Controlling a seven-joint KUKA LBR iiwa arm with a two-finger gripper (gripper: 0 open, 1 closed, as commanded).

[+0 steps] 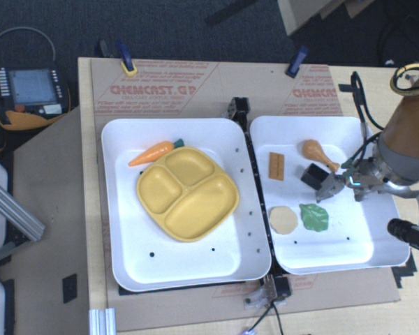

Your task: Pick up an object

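In the right bin (349,253) lie a tan drumstick (318,153), a brown rectangular cracker (276,166), a round beige cookie (283,220) and a green leafy piece (314,216). My gripper (320,183) reaches in from the right and sits low in this bin. It is just below the drumstick's near end and just above the green piece. Its dark tip lies close to the drumstick; I cannot tell whether they touch. Nothing is visibly held.
The left bin (126,257) holds a yellow divided plate (187,193) and an orange carrot (151,153) at its back edge. A black divider (255,187) runs between the bins. Cables hang by the arm at the right.
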